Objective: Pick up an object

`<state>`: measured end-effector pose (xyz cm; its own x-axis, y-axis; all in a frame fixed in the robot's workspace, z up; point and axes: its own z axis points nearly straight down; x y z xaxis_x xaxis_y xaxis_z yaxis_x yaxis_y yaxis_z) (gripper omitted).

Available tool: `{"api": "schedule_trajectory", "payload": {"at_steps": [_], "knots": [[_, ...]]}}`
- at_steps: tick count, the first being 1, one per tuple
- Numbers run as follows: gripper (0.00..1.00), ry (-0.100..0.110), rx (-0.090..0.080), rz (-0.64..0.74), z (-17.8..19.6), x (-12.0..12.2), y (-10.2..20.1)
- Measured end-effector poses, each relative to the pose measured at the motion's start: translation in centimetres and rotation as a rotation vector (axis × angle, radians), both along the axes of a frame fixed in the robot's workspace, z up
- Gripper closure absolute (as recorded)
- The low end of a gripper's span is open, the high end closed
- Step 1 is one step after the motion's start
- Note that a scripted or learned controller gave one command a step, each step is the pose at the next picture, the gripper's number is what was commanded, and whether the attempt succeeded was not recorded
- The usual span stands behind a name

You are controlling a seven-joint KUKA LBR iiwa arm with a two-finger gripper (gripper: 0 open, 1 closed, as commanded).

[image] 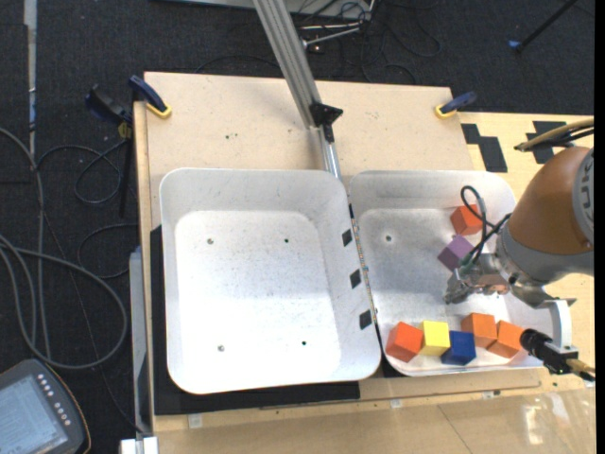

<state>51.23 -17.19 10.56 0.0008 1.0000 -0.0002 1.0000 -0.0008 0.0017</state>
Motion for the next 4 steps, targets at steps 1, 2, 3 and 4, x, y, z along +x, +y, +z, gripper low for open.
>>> {"api": "schedule_trajectory", "payload": {"at_steps": [1,2,3,4], "knots": [[1.00,-0.006,-0.002,0.004,6.2,-0.1,0.4],[1.00,-0.006,-0.002,0.005,12.1,-0.1,1.2],[1.00,-0.003,-0.002,0.004,14.8,0.1,1.2],[1.00,0.004,0.002,0.009,13.8,-0.5,6.8]]}}
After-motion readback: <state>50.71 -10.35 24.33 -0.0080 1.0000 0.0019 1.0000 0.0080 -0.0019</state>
